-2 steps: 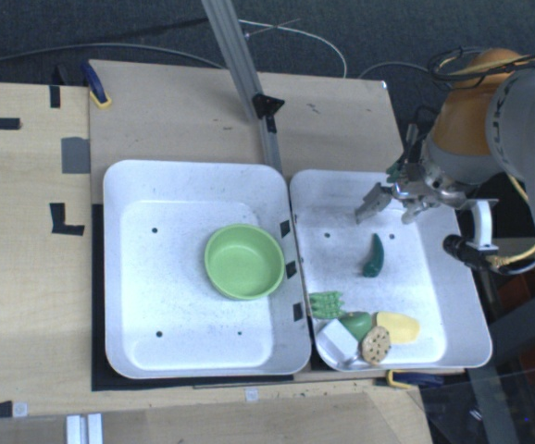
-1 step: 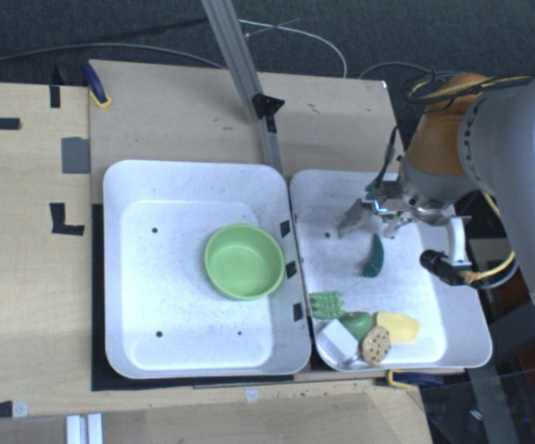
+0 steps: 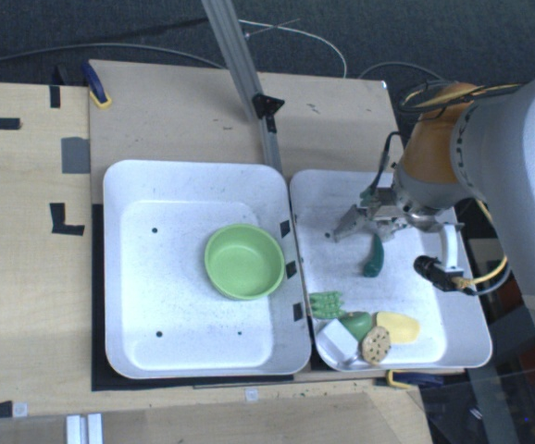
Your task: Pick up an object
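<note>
In rt bin, teal obj (image 3: 373, 257) under jaws (image 3: 367, 225)

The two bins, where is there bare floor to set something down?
Left bin: bare everywhere around the green bowl. Right bin: a bare strip along the back wall and down the middle; its front corner is crowded with small toys, and the gripper hangs over the middle.

dark green object (image 3: 372, 258) | elongated, upright-tilted | right bin, centre
</note>
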Controlling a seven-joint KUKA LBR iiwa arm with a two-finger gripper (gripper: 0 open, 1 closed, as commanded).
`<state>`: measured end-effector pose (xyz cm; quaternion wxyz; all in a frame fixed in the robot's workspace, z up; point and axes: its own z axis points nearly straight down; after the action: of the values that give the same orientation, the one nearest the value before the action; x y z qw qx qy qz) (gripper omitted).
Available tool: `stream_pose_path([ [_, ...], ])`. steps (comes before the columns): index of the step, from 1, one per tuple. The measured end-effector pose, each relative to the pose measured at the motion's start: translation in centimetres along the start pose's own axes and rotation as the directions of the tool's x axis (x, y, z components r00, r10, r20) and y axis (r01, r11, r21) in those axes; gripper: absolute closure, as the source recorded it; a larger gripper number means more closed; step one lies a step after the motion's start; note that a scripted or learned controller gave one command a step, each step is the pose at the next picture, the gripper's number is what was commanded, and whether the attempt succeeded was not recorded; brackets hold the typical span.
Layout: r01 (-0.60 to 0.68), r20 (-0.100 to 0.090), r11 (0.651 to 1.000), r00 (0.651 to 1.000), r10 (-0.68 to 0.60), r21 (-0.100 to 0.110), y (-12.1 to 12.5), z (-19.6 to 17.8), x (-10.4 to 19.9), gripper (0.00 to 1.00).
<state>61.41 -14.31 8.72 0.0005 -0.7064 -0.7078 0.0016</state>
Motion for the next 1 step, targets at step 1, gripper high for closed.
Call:
stream_pose_path([
  [1, 0.001, -0.001, 1.000, 1.000, -0.001, 0.000, 0.02, -1.08, 0.06, 1.00],
])
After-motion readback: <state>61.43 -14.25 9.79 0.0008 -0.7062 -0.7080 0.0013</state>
